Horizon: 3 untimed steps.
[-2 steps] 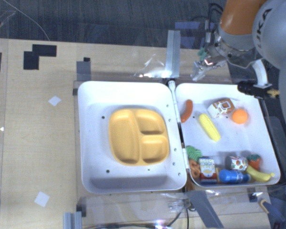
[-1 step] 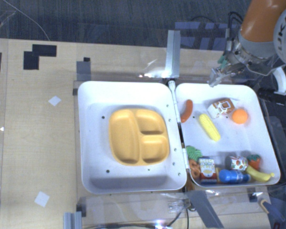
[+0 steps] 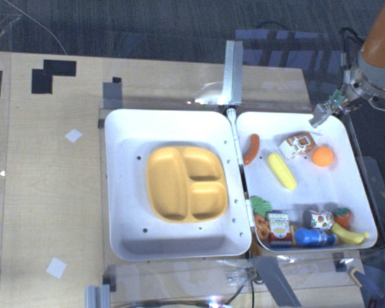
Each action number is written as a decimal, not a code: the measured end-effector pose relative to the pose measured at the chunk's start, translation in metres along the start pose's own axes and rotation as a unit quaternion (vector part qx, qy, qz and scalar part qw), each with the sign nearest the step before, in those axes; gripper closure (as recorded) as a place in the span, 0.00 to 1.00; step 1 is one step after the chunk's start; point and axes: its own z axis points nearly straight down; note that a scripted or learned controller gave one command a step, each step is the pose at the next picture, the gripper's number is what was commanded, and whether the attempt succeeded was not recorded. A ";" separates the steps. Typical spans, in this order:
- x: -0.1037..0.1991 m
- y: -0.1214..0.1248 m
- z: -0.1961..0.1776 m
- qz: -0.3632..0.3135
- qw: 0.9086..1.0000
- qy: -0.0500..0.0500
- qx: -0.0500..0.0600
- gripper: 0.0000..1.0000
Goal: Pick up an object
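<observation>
The right bin [image 3: 353, 172] holds several toy foods. An orange sausage [image 3: 251, 148] lies near its left wall, with a yellow corn cob [image 3: 282, 171] beside it. A white and brown packet [image 3: 298, 145] and an orange ball [image 3: 323, 156] sit toward the back. Along the front wall lie a green leafy piece [image 3: 260, 205], a small carton [image 3: 279, 226], a blue bottle [image 3: 314, 237], a small can [image 3: 321, 219], a red piece [image 3: 343, 217] and a banana [image 3: 350, 236]. My gripper [image 3: 323, 112] hangs over the bin's back right rim, above and apart from the packet and ball.
The left bin [image 3: 122, 191] contains a yellow divided plate [image 3: 185, 181]. A metal post [image 3: 233, 76] stands behind the seam between the bins. The arm's orange band [image 3: 382, 40] enters at the upper right.
</observation>
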 end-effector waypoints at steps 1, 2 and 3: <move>-0.039 -0.085 0.059 -0.008 1.000 0.001 0.003 1.00; 0.030 -0.137 0.140 -0.108 0.994 0.003 0.001 1.00; -0.009 -0.129 0.131 -0.105 0.994 0.000 0.000 1.00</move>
